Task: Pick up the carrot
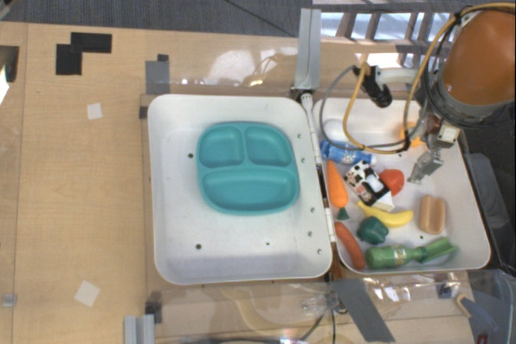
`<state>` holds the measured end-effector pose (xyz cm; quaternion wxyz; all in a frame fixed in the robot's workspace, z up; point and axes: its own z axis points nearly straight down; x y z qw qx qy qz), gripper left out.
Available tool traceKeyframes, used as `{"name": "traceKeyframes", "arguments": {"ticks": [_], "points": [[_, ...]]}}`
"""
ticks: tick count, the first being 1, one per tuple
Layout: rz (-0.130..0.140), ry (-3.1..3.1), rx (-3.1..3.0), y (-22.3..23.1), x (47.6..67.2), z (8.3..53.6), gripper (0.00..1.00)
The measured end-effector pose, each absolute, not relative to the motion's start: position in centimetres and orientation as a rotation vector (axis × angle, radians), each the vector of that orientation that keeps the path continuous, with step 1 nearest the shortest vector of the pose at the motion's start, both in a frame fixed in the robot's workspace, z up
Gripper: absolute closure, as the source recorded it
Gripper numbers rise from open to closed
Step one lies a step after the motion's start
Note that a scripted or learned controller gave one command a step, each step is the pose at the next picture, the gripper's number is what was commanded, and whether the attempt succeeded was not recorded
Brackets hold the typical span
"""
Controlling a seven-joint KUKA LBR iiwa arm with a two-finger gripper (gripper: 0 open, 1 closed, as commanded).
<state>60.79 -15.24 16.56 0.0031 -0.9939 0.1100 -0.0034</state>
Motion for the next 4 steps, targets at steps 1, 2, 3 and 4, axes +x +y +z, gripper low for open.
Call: {"name": "traceKeyframes", "arguments": {"ticks": [1, 2, 3, 4], "points": [[0.003, 0.607, -3.079, -20.3, 64.3, 11.8, 0.00], [-0.034, 0.317, -3.131, -20.9, 65.1, 9.7, 0.00], [0.000, 0.740, -3.047, -13.0, 67.0, 8.5, 0.00], [-0.007, 1.248, -2.881, -12.7, 62.3, 8.7, 0.00]]}}
